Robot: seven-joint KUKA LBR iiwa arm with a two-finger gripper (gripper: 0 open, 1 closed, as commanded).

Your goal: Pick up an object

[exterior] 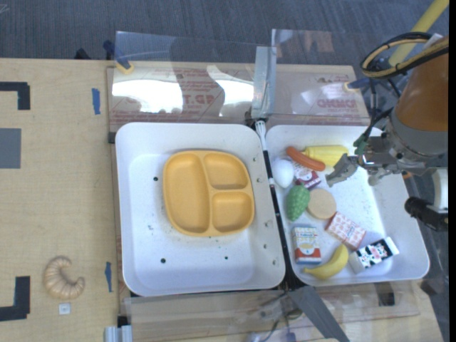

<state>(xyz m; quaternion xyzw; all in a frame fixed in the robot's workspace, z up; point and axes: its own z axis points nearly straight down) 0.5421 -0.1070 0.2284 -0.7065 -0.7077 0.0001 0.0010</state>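
Note:
The right bin [417, 251] holds several toy foods: a hot dog [306, 159], a yellow piece [328, 151], a white egg [283, 172], a green vegetable [298, 201], a tan round biscuit [322, 205], a pink packet [345, 229], a small carton [306, 242], a banana [329, 264] and a black-and-white carton [375, 254]. My gripper [356, 176] hangs over the bin's upper right part, just right of the yellow piece and above the biscuit. Its fingers are spread, with bare bin floor between them.
The left bin [135, 212] holds a yellow divided plate [209, 191]. A toy croissant [63, 276] lies on the bench at the lower left. A clear upright panel [263, 84] stands behind the bins. Cables [392, 52] loop above the arm at the right.

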